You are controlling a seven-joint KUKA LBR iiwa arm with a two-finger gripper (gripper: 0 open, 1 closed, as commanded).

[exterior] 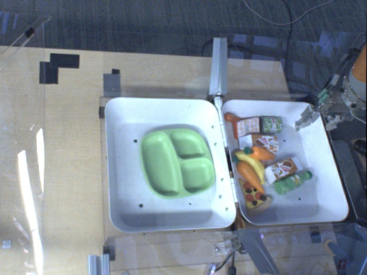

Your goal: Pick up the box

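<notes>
Boxes number three here, all in the right bin: one lies near that bin's 11 o'clock corner, one sits just below it toward the centre, and one rests lower, around 6 o'clock from the bin's middle. None of them is between the gripper's fingers.

By size, the bench comes first, pale wood, with a dark patch at its 10 o'clock corner. On it stand the two white bins, touching along their shared edge. The left bin holds a green divided tray lying flat near its centre. The arm enters at 3 o'clock, and its gripper hangs over the right bin's 1 o'clock corner, well apart from the boxes; whether its fingers are spread or pressed together I cannot tell.

Among the smaller things in the right bin, a banana lies along the 9 o'clock side, with one carrot just above it and another just below. A green bottle lies beside the lowest box. A green can touches the top box's right end. A pizza slice sits at 7 o'clock.
</notes>
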